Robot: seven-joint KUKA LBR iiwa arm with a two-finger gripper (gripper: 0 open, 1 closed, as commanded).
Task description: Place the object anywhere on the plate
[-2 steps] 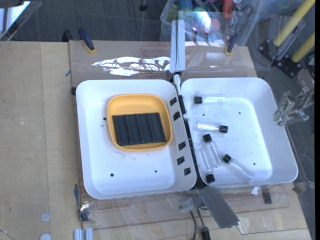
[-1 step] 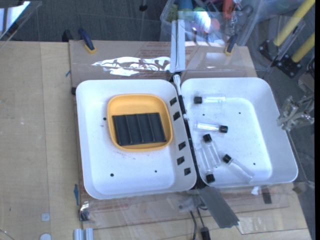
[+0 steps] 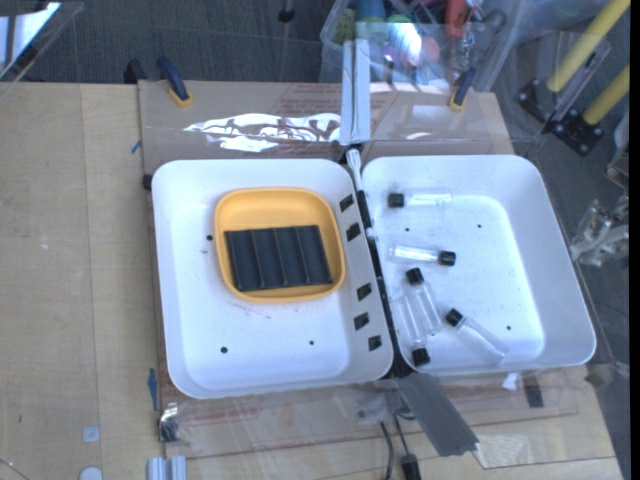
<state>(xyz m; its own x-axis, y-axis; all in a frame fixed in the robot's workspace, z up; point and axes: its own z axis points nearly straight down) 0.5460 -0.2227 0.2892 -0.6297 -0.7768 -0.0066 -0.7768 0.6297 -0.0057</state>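
A yellow, rounded-square plate [image 3: 280,208] sits in the left white bin [image 3: 260,348], toward its back. A flat black ribbed object [image 3: 277,257] lies on the plate and covers most of its front half. In the right white bin [image 3: 505,238] lie several clear vials with black caps: one near the back [image 3: 420,200], one in the middle [image 3: 423,256], and others toward the front [image 3: 475,335].
Black clips [image 3: 362,290] line the ridge where the two bins meet. A clear plastic box of colourful items [image 3: 430,18] stands behind the bins. Blue clamps [image 3: 176,84] hold the board at the back. Wooden bench surface [image 3: 70,268] extends to the left.
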